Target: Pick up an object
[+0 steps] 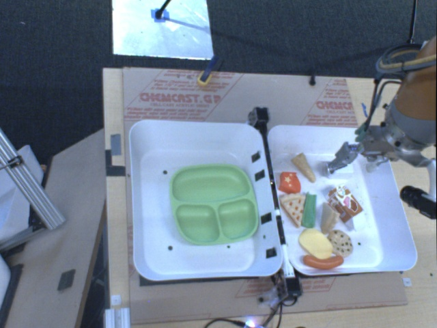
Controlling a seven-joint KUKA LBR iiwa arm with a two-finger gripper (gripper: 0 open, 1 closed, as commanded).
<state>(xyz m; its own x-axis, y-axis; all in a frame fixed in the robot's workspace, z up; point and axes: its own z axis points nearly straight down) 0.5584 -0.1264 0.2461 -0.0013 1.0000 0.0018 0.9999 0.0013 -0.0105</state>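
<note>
The worktop carries two shallow white bins side by side. The left bin holds a light green divided tray with three compartments, lying flat near the bin's middle. The right bin holds a cluster of small toy foods. The grey arm reaches in from the right over that bin's upper part, and its pincer hangs low above the bin floor, just right of a tan cone-shaped piece; whether it is spread or pressed together cannot be told, and nothing is seen pinched in it. Below it lie a decorated brown cake piece, a triangular pizza slice touching a green stick, a yellow lump, a red-orange sausage along the bin's near edge, a red block and a speckled cookie.
</note>
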